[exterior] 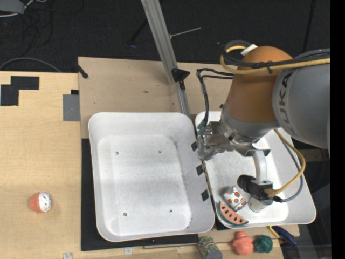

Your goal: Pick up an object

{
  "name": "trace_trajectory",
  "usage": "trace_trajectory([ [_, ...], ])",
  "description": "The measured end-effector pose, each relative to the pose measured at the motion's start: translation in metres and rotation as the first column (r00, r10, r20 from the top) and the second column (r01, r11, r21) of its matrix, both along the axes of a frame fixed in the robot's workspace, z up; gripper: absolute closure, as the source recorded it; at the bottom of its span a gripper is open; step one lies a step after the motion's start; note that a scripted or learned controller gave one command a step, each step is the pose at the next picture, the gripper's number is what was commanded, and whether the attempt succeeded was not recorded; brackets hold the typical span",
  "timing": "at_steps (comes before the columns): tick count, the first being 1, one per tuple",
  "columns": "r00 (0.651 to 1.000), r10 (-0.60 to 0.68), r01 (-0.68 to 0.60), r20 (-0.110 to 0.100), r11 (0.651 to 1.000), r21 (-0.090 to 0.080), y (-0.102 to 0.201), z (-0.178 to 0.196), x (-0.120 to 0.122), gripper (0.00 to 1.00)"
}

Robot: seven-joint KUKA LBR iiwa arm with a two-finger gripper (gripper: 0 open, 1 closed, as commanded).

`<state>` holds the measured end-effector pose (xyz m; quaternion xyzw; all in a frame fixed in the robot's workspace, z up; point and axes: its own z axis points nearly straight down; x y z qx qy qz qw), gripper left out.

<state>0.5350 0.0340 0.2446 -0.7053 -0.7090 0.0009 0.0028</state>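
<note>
The grey arm with its orange band hangs over the right bin [302, 212], and my gripper [206, 146] is low at that bin's left wall, close to the divide between the two bins. A white object with red spots [234, 197] lies in the right bin's front part. Just in front of it lies a watermelon-slice toy [233, 216]. Both sit well in front of the gripper and apart from it. Nothing shows between the gripper and the bin floor. The arm hides the back half of the right bin.
The left bin [102, 128] is to the gripper's left. A red and white ball [40, 202] rests on the wooden bench far left. In front of the bins lie a dark green cylinder [207, 247], a pink toy [242, 243] and a green toy [263, 243]. A metal rail [161, 34] slants behind.
</note>
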Motion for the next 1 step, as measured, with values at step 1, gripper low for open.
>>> trace_trajectory([
  [1, 1.0, 0.0, 0.0, -0.001, 1.0, -0.001, 0.0482, 0.0026, -0.0152, 1.0],
])
